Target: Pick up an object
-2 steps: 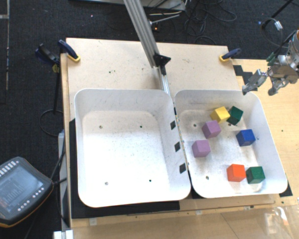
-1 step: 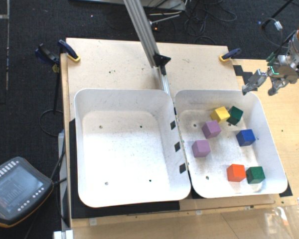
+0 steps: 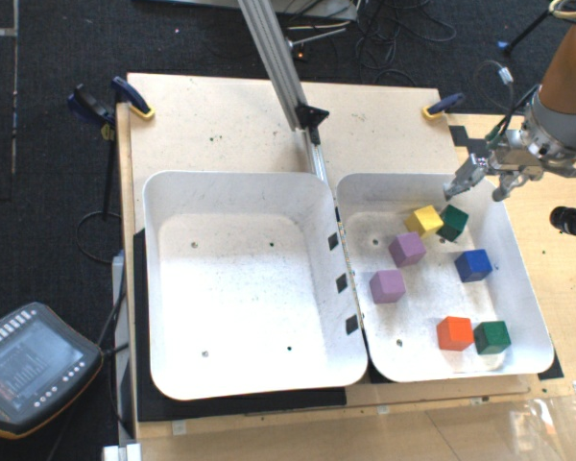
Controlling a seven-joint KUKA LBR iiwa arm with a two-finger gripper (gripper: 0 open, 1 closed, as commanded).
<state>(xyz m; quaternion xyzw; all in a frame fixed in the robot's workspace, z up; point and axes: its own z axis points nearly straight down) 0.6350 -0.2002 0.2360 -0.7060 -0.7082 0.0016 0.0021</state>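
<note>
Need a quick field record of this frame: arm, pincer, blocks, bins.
arm: reaches in from the right, above the right bin's far edge
pincer: open, holds nothing, above the bin's far right part
blocks in right bin: yellow block, dark green block, two purple blocks, blue block, orange block, green block
nearest to pincer: dark green block, touching the yellow block
left bin: white, beside the right bin

We find the left bin (image 3: 240,277) open floor throughout. In the right bin (image 3: 518,286), blocks crowd the upper centre: yellow block (image 3: 426,220) touching dark green block (image 3: 453,223); open floor lies at lower left, beside the divider.
</note>
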